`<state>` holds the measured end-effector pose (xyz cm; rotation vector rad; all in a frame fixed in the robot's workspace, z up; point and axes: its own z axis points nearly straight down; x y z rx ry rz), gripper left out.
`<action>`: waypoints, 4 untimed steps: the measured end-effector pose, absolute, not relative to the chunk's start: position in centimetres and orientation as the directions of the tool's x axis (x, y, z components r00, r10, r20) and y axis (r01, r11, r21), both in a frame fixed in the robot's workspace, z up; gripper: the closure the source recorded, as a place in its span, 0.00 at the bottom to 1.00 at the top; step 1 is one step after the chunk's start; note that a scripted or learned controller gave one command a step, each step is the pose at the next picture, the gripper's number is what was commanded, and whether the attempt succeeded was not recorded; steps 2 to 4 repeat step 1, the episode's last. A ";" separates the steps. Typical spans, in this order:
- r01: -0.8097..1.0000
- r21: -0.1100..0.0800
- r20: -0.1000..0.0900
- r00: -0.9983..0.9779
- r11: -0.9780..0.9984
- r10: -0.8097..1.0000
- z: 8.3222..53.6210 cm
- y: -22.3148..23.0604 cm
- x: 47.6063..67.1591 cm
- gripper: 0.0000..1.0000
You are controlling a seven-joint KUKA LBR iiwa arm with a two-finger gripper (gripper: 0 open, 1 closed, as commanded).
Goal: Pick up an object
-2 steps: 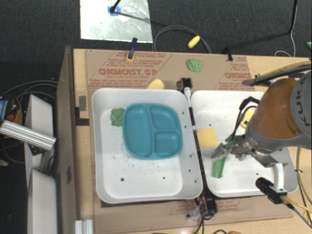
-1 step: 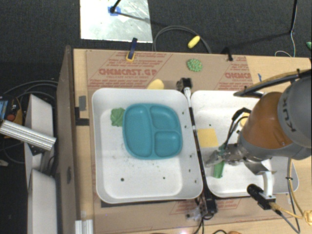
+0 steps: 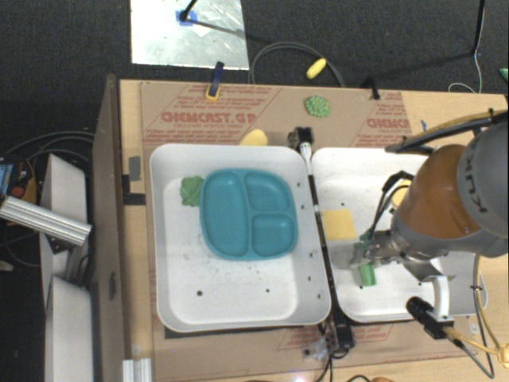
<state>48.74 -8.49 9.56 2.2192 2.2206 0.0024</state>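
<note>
Nearest, low in the right bin (image 3: 374, 305), the gripper (image 3: 364, 255) hangs over a small green object (image 3: 367, 274); whether the jaws are apart or clamped on it I cannot tell, the view being blurred there. Just beyond lies a yellow square (image 3: 339, 224). Leftward, the left bin (image 3: 231, 305) bears a teal divided plate (image 3: 247, 214) touching a green leafy piece (image 3: 191, 189). Farther, on the tabletop (image 3: 350, 114), sits a green round thing (image 3: 316, 106).

A dark carpeted floor (image 3: 64, 46) surrounds the bench (image 3: 127, 213), whose top is lined with printed brown cardboard (image 3: 207, 118). A shiny metal sheet (image 3: 189, 22) lies on the floor beyond the bench's far edge, and black cables (image 3: 32, 146) trail at its left
</note>
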 end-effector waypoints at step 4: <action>1.000 0.014 -0.001 -0.012 0.012 1.000 19.0 -2.8 56.4 1.00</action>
